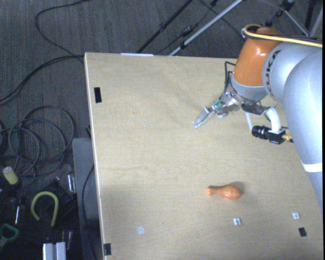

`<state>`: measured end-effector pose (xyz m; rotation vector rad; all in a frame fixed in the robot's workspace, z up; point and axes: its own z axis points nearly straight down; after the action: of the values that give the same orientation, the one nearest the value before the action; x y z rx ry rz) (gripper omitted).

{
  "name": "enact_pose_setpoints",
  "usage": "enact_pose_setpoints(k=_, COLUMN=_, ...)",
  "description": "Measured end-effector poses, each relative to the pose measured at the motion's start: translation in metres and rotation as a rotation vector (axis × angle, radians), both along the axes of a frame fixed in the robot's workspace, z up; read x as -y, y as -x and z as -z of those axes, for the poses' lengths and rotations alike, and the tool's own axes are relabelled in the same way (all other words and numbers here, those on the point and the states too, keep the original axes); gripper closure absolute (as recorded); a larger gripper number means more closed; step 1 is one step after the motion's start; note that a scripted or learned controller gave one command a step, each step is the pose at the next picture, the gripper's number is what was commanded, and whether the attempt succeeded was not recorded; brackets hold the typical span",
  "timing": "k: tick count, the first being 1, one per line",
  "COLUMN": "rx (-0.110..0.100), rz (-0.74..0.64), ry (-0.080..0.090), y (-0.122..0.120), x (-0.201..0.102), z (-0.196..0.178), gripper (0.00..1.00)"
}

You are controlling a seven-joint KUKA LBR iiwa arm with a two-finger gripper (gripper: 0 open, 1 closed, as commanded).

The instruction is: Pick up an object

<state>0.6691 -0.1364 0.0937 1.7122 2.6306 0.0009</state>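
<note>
Camera view: the gripper [201, 120] hangs over the upper middle of the tan bench top [151, 145], its slim fingers pointing down-left in the frame. The fingertips appear close together, but at this size I cannot tell whether they are spread or pressed; nothing shows between them.

The orange object [226, 192], a small bulb with a narrow neck, lies flat on the bench in the lower middle, well apart from the gripper. It sits below the fingertips in the frame and slightly to the right, toward the arm's side. Its long axis runs nearly left to right, neck at the left, fat end at the right.

Judgement: the coming move needs a travel toward the near edge of the bench, then a descent with the fingers set across the object's short width.
</note>
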Motion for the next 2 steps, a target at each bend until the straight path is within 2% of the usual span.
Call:
enact_pose_setpoints(k=1, rx=-0.003, rz=-0.02, ry=0.001, y=0.0009, x=-0.024, z=0.0099, gripper=0.0)
enact_pose_setpoints(k=2, rx=-0.002, rz=-0.019, ry=0.0, y=0.0006, x=-0.0245, z=0.0006, gripper=1.0)
